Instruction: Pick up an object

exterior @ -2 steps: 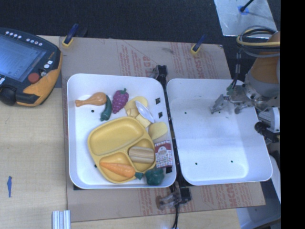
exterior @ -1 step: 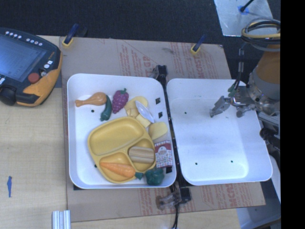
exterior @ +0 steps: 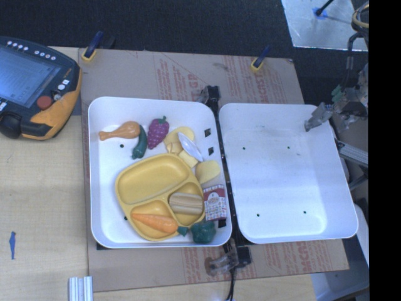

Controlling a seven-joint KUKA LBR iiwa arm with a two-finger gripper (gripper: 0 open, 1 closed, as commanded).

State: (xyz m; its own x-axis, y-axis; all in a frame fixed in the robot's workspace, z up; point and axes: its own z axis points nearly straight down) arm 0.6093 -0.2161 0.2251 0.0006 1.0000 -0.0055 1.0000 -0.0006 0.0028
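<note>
The left white bin (exterior: 103, 168) holds toy food. A yellow divided plate (exterior: 150, 180) lies in it with an orange carrot (exterior: 153, 222) and a bread roll (exterior: 186, 202) in its front compartments. Behind the plate lie a tan drumstick (exterior: 120, 131), a green pepper (exterior: 139, 145), purple grapes (exterior: 158, 130) and a white spoon (exterior: 190, 147) on yellow pieces. A red packet (exterior: 215, 204) and a green lump (exterior: 203, 232) sit by the bin's right wall. My gripper (exterior: 317, 117) hangs over the back right corner of the right bin (exterior: 282, 174), far from all of these.
A teach pendant (exterior: 34, 89) rests on the bench at the back left. Both bins stand on a cardboard sheet (exterior: 188, 74) held by clamps (exterior: 92, 46). Black brackets (exterior: 212, 95) join the bins at the back and front.
</note>
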